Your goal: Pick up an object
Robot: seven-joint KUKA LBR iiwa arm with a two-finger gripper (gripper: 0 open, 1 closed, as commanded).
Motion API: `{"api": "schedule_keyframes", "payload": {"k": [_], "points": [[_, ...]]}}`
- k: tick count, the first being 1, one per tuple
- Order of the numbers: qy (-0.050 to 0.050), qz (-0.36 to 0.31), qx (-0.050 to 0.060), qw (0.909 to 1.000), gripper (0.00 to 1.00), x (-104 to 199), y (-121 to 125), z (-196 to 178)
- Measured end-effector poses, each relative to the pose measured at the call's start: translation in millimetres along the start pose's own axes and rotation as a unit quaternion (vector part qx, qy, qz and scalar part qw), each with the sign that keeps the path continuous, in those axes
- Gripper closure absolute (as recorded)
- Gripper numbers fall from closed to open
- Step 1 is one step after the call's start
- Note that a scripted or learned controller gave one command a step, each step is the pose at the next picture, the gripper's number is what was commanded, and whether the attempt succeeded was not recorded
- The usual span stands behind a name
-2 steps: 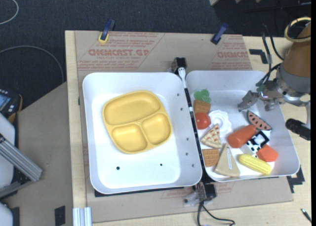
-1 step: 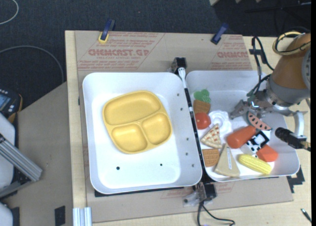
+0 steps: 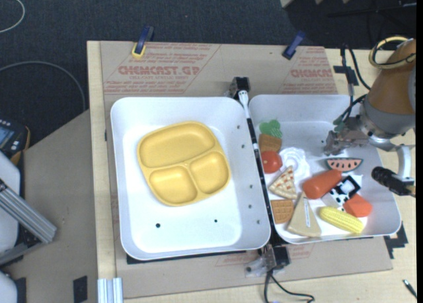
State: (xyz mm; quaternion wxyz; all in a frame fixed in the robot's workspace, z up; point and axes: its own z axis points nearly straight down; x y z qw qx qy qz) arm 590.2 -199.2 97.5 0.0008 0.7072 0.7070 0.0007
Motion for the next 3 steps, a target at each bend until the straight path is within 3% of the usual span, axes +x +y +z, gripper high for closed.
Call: {"api": "schedule_keyframes", "payload": {"k": [3], "points": [[-0.001, -0.001, -0.003, 1.0, 1.0, 11.9, 10.0, -130.5]]}}
